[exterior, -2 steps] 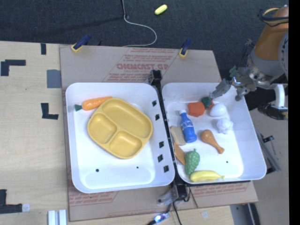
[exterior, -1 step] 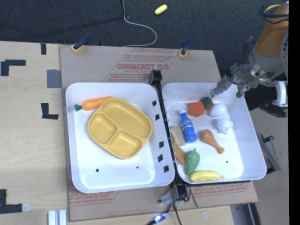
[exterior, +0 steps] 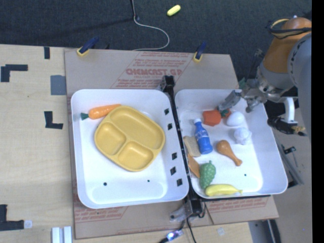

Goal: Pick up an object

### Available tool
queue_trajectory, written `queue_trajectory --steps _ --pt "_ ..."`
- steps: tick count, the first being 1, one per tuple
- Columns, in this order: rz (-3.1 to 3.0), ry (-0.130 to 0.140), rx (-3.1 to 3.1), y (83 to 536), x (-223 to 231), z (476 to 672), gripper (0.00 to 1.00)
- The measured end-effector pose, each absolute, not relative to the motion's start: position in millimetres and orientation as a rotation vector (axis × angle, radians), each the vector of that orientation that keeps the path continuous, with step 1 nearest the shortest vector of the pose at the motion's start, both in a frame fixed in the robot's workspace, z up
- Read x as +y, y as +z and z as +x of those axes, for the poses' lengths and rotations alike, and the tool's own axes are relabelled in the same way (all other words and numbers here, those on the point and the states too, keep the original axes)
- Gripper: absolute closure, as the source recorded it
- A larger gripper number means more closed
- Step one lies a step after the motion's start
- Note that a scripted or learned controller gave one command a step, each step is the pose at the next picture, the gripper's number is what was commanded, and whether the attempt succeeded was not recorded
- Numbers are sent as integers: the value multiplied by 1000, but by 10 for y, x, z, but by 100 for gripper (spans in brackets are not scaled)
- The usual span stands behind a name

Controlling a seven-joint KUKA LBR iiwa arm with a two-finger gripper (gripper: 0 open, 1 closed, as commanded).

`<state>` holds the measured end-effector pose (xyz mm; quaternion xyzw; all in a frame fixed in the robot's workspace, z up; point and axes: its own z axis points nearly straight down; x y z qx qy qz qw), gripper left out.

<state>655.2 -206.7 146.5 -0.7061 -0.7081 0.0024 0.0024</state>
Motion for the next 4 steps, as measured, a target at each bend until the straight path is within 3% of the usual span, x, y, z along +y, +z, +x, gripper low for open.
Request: queue_trajectory --steps 1,2,3,4 --pt "-2225 -6 -2225 906 -2050 6514 0" --pt "-2223 -4 -2230 914 -2052 6547 0" --pt "-2223 -13 -2232 1044 -2031 6571 100" --pt "-2222 -4 -2227 1684 -2020 6593 100"
